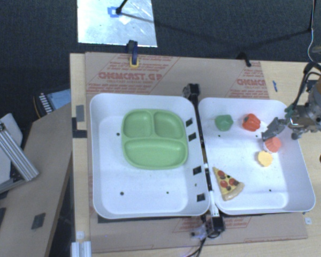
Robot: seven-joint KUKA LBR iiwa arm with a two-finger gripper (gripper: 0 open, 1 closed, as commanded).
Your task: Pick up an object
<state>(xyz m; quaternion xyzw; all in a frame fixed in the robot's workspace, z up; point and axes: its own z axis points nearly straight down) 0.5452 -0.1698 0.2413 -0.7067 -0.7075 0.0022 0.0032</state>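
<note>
The counter point(166, 68), covered with brown board printed in red letters, carries two shallow white bins side by side. The left bin point(104, 159) holds a light green divided plate point(154, 139) with three compartments, lying near the bin's middle and slightly toward its far edge. The right bin point(289, 191) holds the small things.

The grey arm point(320, 103) reaches in over the right bin's right edge, and its claw point(273, 128) hangs low over the far right part of that bin. Whether the claw is spread or pressed together cannot be told at this angle, and nothing can be seen gripped in it.

A toy pizza slice point(228, 183) lies near the bin's left wall, toward its near edge, crust pointing to the near right. A green toy piece point(223, 122) sits near the far left corner of the right bin. An orange-red toy pepper point(251, 122) sits just to its right, near the far edge. A small reddish piece point(274, 143) lies just beside the claw's tip, perhaps touching it. A small yellow piece point(265, 158) lies just nearer, touching or almost touching the reddish one.
</note>
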